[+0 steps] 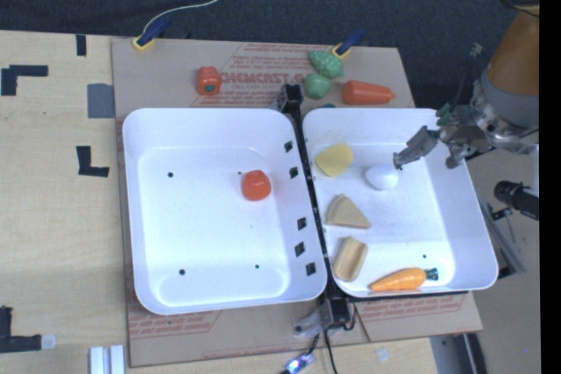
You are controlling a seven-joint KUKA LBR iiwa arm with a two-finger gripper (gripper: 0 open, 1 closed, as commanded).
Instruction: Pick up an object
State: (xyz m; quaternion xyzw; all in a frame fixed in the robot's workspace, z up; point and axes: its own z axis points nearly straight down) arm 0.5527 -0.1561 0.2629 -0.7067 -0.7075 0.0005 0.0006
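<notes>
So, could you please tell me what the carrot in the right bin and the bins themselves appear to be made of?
The carrot looks like moulded plastic toy food: uniform orange, smooth, with a slight sheen and a small green stub. The two bins, left bin and right bin, look like thin, rigid white plastic, with smooth faces and rounded, formed rims, though painted metal cannot be ruled out.
</notes>
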